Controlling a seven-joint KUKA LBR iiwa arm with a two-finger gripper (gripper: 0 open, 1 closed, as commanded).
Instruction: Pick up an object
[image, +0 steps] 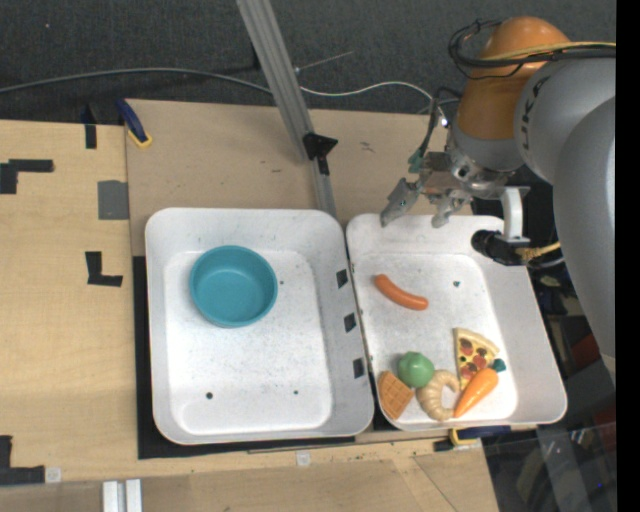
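My gripper (417, 208) hangs over the back rim of the right bin (520, 300), open, with nothing between its fingers. Below it in that bin lies an orange sausage (400, 292). At the bin's front sit a green ball-shaped toy (415, 367), a waffle piece (394, 395), a pale curled piece (437, 395), a carrot (476, 389) and a pizza slice (474, 350), crowded together. A teal bowl (234, 285) rests in the left bin (180, 390).
A slanted metal post (290, 95) rises behind the bins, close to the gripper's left. A blue and yellow tool (133, 121) lies on the bench at the back left. Black tape marks dot the bench on the left.
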